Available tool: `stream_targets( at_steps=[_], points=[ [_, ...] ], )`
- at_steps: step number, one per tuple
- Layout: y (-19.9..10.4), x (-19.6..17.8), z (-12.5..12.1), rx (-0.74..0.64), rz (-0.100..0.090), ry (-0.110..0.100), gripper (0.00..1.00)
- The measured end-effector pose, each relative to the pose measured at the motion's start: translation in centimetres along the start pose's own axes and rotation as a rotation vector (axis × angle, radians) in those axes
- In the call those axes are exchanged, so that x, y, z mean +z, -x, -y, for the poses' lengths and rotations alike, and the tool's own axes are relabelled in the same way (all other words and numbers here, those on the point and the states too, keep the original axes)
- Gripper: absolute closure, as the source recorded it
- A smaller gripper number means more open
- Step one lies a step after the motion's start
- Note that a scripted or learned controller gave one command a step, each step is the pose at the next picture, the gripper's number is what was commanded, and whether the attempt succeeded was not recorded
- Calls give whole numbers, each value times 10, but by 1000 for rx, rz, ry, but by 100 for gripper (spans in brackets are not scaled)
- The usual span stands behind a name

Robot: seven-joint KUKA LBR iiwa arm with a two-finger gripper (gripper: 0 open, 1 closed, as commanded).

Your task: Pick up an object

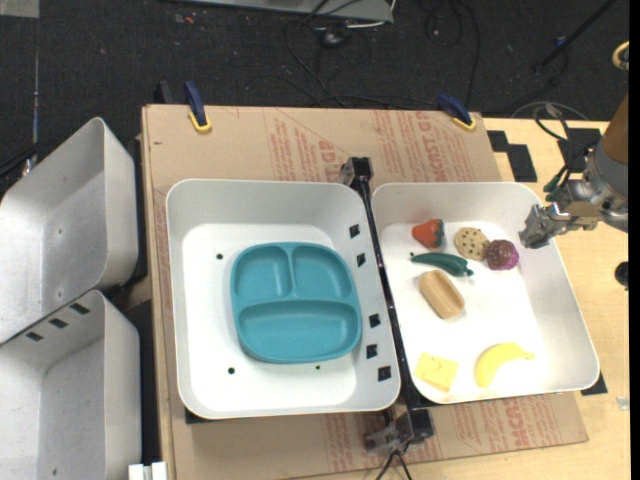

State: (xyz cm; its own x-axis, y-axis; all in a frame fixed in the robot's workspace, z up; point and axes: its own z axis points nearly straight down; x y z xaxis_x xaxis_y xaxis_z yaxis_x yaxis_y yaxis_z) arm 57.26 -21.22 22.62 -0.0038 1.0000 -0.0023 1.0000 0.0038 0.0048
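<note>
Brown cardboard covers the table under two white bins, and the end effector (537,228), its finger state impossible to tell, hangs over the right bin's (560,288) far right rim, with the purple onion (502,255) just to its left, nearest

Two bins side by side on the bench, arm entering at frame right.

The left bin (190,298) holds a divided tray (296,303) at its centre. In the right bin (565,298), a strawberry (429,232), cookie (469,241) and onion (502,255) line the upper part; a pepper (441,262) lies above a bread roll (441,294); cheese (436,371) and a banana (500,362) sit lower. The gripper (535,228) hangs over the upper right rim.
</note>
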Motion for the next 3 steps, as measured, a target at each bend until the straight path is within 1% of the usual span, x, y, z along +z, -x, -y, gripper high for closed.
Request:
stream_targets(
  at_steps=[1, 2, 3],
  points=[
    [0, 0, -1, 1, -1, -3, 100],
    [-51, -9, -5, -3, -4, -4, 100],
    [-103, 2, -15, -4, -4, -6, 100]
  ],
)
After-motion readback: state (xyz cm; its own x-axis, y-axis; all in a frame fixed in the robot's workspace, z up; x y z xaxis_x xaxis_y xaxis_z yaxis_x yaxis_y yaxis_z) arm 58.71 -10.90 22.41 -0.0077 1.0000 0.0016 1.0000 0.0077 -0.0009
